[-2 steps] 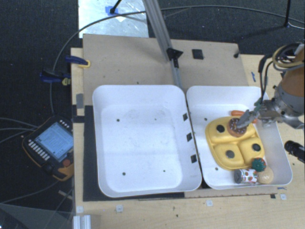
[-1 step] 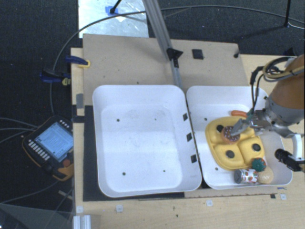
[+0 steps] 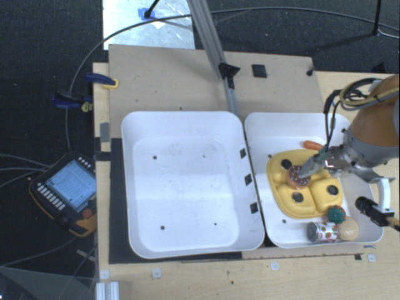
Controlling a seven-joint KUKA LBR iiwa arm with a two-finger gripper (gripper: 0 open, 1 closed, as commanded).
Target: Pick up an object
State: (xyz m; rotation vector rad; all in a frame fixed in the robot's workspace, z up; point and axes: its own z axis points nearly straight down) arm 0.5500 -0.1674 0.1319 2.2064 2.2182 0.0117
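Note:
The right bin [image 3: 262, 136] holds several objects. A yellow moulded toy [image 3: 306, 195] with dark holes lies in its middle. My gripper [image 3: 302, 174] reaches in from the right and is down over the toy's upper left part, right at a small brownish round piece [image 3: 292, 179]. An orange carrot-like piece [image 3: 312, 145] lies just behind the toy. At the bin's front right sit a small patterned can [image 3: 317, 232], a green knobbly ball [image 3: 337, 215] and a beige egg-shaped object [image 3: 349, 229].
The left bin [image 3: 181, 180] stands beside the right one, separated by a raised rim with black clips [image 3: 249, 179]. A grey pole [image 3: 209, 33] slants over the bench's back. A teach pendant [image 3: 65, 189] lies on the floor at the left.

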